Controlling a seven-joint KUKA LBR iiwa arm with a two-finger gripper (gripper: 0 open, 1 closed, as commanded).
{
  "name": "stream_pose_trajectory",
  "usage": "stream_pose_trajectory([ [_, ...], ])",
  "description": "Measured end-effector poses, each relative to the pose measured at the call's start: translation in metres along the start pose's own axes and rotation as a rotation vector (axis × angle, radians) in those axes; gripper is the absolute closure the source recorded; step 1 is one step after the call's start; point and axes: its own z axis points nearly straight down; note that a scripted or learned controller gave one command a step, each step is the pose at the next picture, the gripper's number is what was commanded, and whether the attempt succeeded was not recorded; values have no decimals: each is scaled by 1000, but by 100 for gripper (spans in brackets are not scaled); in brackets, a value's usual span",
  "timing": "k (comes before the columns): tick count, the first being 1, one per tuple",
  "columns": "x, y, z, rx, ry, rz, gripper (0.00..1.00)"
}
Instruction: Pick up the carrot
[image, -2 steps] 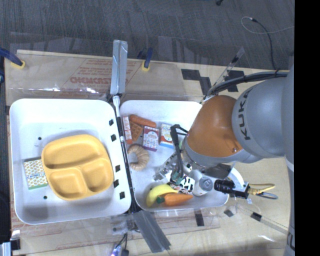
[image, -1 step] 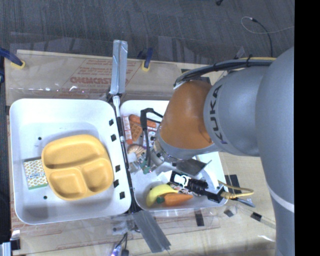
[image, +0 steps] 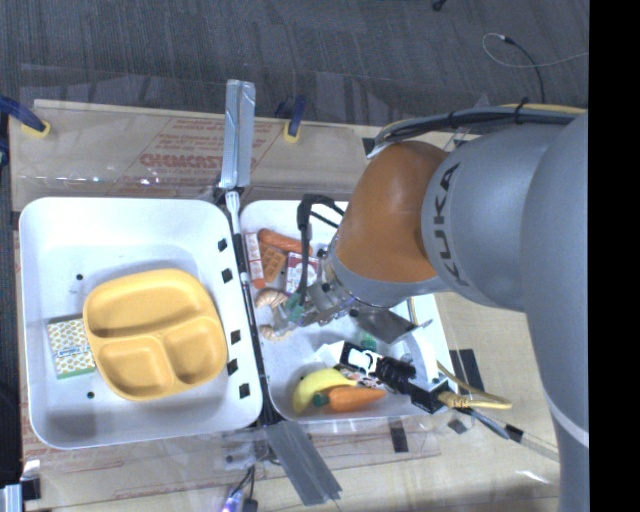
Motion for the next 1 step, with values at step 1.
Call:
stream_pose_trajectory([
  [1, -52, -6, -90, -3, -1, -312, 100],
])
